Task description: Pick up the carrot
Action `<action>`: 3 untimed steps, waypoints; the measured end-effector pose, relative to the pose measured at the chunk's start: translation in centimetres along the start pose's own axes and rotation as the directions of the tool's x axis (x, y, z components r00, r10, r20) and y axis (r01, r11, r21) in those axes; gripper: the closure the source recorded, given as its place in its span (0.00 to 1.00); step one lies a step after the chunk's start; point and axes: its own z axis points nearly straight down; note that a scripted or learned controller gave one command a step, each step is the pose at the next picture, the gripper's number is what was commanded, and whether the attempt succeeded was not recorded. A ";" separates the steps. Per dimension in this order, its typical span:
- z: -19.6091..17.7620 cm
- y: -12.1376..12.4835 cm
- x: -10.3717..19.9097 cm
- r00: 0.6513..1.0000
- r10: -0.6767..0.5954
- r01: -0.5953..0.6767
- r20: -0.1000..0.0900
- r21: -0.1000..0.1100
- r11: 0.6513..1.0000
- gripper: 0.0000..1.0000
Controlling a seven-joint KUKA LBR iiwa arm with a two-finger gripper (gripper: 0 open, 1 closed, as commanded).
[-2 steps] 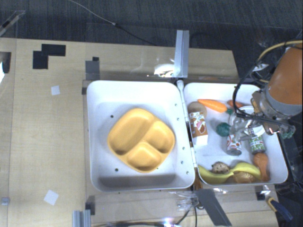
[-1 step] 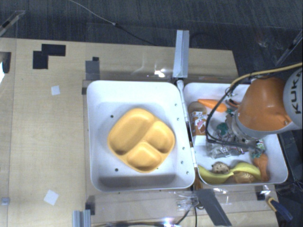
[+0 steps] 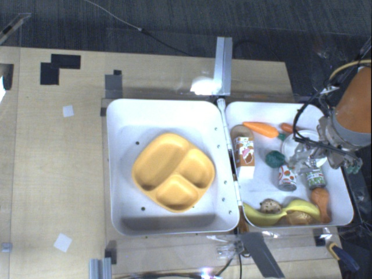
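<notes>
Two shallow white plastic bins with rounded corners sit side by side on a pale wood-grain bench (image 3: 52,173). The left bin (image 3: 125,214) holds a glossy yellow plate (image 3: 173,171), a soft rounded square split into three smooth compartments.

The right bin (image 3: 347,214) is crowded. The carrot (image 3: 261,129), a smooth orange taper, lies flat near the bin's 12 o'clock edge, its tip pointing toward 9 o'clock. Just beside its thick end, toward 3 o'clock, is a small orange-red piece (image 3: 286,128). At 9 o'clock, against the wall between the bins, lies a boxy carton (image 3: 244,150) with a brown top and a white printed label. Near the centre rests a dark green rounded lump (image 3: 274,158), and toward 4 o'clock of it a small can (image 3: 286,178) with a printed wrapper. Along the 6 o'clock edge a curved yellow banana (image 3: 273,213) cradles a speckled brown ball (image 3: 269,206), with a tan rounded item (image 3: 299,217) next to it. At 4 o'clock stands a stubby orange shape (image 3: 320,201) with a green speckled top.

The gripper (image 3: 308,158), bare metal with dark cables looping above, hangs over the bin's 3 o'clock side, well apart from the carrot. Its opening cannot be told, and nothing is seen in its hold.
</notes>
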 end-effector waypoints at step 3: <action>-5.3 0.1 4.9 0.929 0.371 -0.371 0.003 -0.001 0.929 1.00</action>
